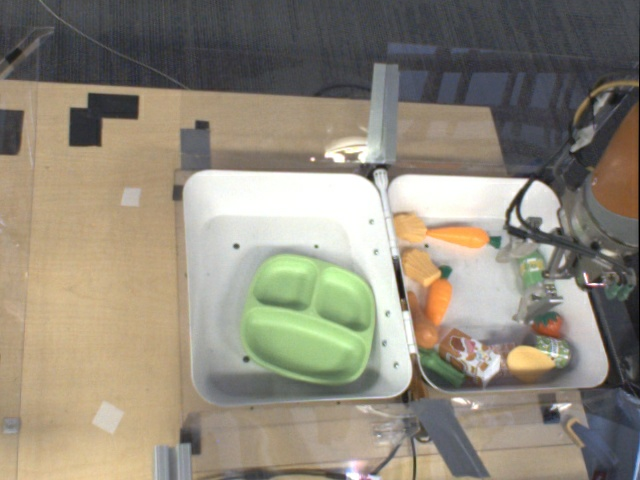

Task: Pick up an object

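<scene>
The robot's hand [538, 293] hangs low over the right side of the right bin [470, 190], reaching in from the right on a grey arm [610, 183] with an orange band; whether it is clenched or released cannot be told, and nothing can be seen in its grasp. Toy food lies scattered through this bin. Just below the hand sits a small red piece [548, 325], and below that a yellow pear-like piece [528, 360] beside a green-and-white item [553, 349]. A small green item [531, 267] lies just beside the hand on its upper left. Further left along the bottom edge lies a red-and-white printed packet [469, 354]; its printing is too small to read. A long orange carrot [457, 236] lies across the top of the bin, well apart from the hand, and a second carrot [437, 300] slants near the divider, beside tan bread-like pieces [419, 265]. The left bin [215, 268] holds a pale green divided plate [309, 317] with three compartments. Both white bins rest on a light wooden desk [90, 298] with black square markings near its upper left. Beyond the desk is dark grey carpet [250, 18], crossed by a thin cable.
</scene>
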Robot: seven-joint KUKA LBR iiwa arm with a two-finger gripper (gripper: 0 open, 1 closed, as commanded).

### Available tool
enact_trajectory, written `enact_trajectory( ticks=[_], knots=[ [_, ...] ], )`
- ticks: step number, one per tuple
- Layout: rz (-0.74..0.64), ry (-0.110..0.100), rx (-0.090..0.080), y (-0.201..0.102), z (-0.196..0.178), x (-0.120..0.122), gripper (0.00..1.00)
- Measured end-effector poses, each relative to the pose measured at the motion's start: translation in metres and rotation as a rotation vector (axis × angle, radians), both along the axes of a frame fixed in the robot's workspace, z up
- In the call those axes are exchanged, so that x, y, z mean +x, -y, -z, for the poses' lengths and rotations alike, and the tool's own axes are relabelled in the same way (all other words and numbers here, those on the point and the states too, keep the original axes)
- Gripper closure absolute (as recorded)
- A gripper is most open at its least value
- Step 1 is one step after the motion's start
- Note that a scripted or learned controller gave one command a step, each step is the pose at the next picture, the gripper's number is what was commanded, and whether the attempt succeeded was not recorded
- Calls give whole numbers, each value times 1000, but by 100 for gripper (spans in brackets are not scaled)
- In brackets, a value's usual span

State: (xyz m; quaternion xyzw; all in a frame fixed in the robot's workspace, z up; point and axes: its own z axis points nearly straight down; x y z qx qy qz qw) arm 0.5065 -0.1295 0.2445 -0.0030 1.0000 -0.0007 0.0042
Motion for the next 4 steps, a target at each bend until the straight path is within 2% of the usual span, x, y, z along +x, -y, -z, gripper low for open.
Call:
enact_trajectory(
  ticks=[1,2,3,4],
  knots=[
    [-273,-6,2,-25,120,43,0],
    [-412,6,-4,-4,155,145,0],
    [-415,20,-7,-6,140,149,100],
    [-421,15,-8,-15,18,157,100]
  ],
)
